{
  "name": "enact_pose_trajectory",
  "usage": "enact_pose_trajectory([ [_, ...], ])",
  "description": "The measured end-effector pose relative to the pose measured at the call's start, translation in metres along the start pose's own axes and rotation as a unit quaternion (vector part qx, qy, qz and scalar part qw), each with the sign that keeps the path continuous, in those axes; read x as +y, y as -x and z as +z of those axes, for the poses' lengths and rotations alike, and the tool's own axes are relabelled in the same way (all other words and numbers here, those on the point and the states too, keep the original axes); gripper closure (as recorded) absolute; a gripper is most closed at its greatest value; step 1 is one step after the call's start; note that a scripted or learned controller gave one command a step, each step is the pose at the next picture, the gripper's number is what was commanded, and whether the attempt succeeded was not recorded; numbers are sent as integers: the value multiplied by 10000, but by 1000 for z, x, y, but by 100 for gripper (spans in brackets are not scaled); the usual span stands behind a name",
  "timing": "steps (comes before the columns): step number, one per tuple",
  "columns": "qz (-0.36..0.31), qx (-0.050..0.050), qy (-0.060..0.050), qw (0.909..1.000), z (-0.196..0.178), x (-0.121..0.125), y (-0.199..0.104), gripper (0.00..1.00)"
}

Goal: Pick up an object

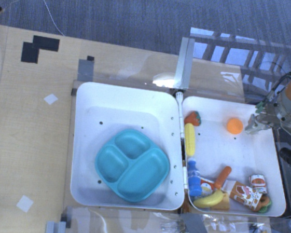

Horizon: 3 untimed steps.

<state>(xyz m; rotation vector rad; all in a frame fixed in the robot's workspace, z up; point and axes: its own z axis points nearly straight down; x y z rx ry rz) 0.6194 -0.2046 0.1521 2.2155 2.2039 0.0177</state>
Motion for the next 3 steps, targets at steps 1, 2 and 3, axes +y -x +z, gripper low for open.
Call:
enact_pose_trajectory([
  [1, 0, 1, -1, 10000, 0, 0, 0, 0],
  [2, -11, -4, 35, 10000, -13, 2, 0, 100],
  [3, -12, -4, 34, 10000, -13, 2, -1, 0],
])
